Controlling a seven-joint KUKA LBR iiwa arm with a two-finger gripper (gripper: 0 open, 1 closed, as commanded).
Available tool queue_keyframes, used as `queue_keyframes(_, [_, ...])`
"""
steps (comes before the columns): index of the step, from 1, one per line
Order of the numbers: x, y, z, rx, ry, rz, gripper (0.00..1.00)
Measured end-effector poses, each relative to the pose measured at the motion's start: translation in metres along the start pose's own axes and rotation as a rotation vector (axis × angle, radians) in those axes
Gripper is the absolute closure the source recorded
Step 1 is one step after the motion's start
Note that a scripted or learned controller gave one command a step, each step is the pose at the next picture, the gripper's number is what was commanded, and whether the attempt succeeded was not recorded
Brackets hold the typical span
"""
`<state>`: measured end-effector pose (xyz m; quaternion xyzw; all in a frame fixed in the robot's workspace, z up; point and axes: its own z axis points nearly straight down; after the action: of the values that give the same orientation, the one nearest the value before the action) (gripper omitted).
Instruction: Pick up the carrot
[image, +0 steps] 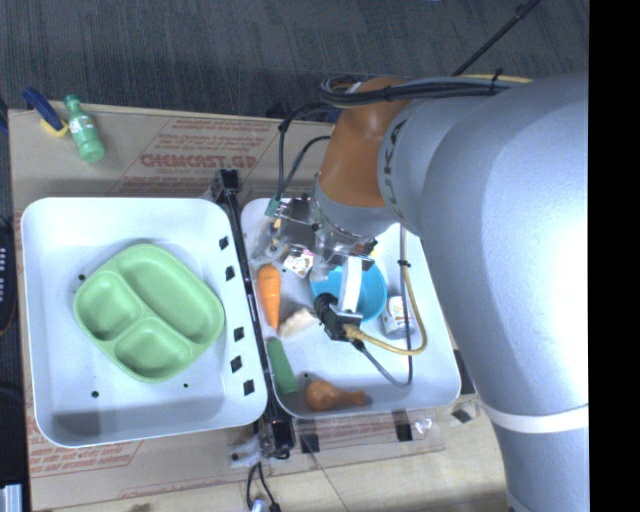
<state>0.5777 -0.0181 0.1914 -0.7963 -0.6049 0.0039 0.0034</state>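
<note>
right white bin (440, 385): carrot (269, 293) beside tool (297, 250), tool's opening indiscernible

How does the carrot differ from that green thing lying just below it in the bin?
The carrot is orange and tapers toward one end; the green piece is dark green and keeps an even width. The carrot lies nearer the gripper, the green piece nearer the bin's front edge. Both are elongated and lie flat along the right bin's left wall.
</note>
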Motion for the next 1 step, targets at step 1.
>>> queue_keyframes(1, [-0.0902,-0.0072,0.1017,0.001,-0.003,-0.047,0.00])
